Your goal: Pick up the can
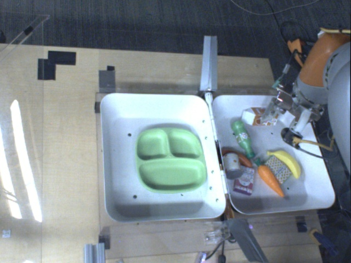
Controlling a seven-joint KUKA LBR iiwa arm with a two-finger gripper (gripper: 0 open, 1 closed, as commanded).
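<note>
Pale wood surface (66,147) carried a green tray (171,158) in the left bin (109,158); the can (232,164) lay by the right bin's (323,196) left wall. Pincer (274,111) hovered over the far edge, its grip unclear. Approach seemingly pending: it must move toward the can, then descend.

Two bins are set side by side on the bench (66,163). In the left bin (118,201) a divided tray (170,158) is laid at the centre. In the right bin (312,193) a bottle (242,137) is placed behind the can (232,165), which lies against the left wall; a carrot (270,179) and a banana (288,162) are found to the can's right, a carton (258,115) at the back.
</note>
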